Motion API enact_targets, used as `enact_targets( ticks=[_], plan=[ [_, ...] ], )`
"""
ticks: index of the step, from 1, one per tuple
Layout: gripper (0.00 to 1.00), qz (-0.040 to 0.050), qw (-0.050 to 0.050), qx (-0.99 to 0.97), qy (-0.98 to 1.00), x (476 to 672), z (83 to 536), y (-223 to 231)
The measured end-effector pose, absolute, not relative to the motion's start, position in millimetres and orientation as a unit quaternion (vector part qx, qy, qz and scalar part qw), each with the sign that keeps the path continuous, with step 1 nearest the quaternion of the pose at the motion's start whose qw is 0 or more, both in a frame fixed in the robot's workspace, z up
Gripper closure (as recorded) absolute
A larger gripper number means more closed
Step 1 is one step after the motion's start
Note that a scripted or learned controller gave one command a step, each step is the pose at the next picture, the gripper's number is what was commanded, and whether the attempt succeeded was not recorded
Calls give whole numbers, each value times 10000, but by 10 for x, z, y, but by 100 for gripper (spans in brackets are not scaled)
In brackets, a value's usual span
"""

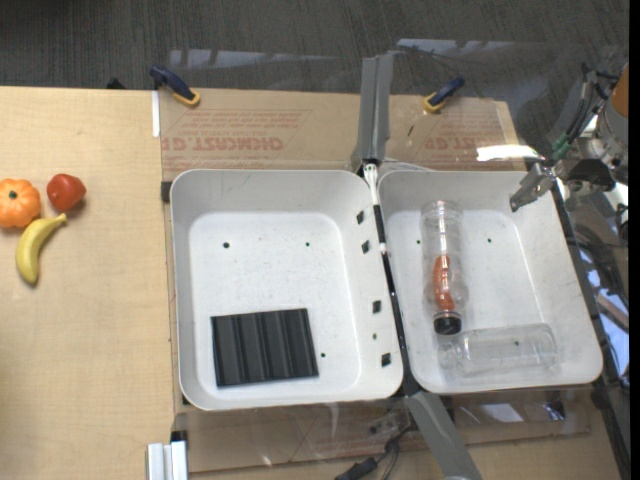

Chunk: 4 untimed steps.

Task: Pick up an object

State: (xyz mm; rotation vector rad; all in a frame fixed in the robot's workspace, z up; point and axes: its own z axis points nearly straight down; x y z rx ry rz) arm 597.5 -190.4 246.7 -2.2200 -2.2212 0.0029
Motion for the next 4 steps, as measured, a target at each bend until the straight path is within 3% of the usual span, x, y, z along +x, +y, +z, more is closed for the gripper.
enact_targets(
  ticks=[1, 2, 3, 4],
  plan=[
    [0, 11, 16, -6860, -7276, 5832, 1201, -1547],
    [0, 8, 2, -7320, -6813, 5236, 1915, -1812],
    [0, 13, 15, -7838, -6210, 4765, 949, -945],
    [0, 9, 7, -7317, -6816, 5581, 987, -997]
  ],
)
